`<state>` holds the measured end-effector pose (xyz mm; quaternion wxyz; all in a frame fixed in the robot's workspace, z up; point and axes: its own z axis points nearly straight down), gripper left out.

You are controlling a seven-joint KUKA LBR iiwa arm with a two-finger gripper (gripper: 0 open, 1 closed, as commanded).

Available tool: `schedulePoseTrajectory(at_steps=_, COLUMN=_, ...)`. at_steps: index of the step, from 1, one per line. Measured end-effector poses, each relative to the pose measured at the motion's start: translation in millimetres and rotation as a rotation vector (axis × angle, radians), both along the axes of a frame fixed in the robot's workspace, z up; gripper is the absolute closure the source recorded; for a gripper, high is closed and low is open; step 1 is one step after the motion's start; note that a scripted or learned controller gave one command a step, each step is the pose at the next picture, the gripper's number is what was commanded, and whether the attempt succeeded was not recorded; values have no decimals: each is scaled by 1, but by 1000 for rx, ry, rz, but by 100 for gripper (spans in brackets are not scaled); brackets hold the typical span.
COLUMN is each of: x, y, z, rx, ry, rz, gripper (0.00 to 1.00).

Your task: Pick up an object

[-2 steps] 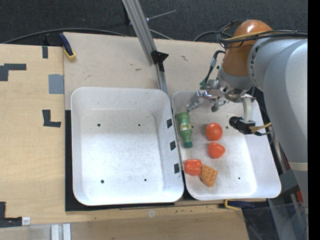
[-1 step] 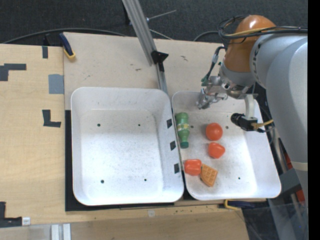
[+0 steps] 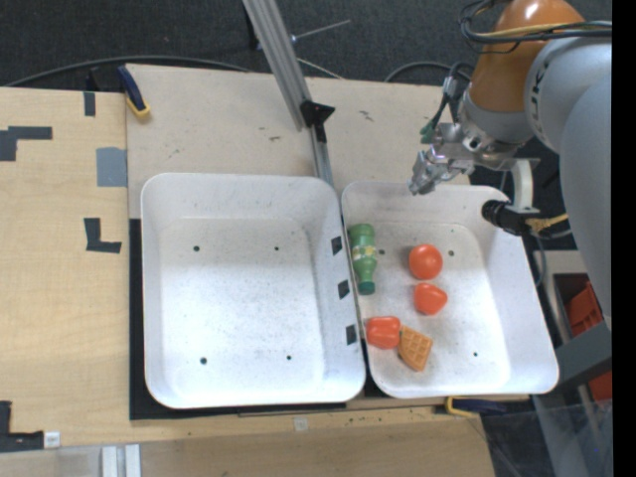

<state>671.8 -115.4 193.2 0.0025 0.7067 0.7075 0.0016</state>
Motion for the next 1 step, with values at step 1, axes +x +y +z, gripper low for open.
schedulePoseTrajectory(at_steps=1, x=5, y=2, z=64, rx=0, ry=-1, rz=1, gripper=100)
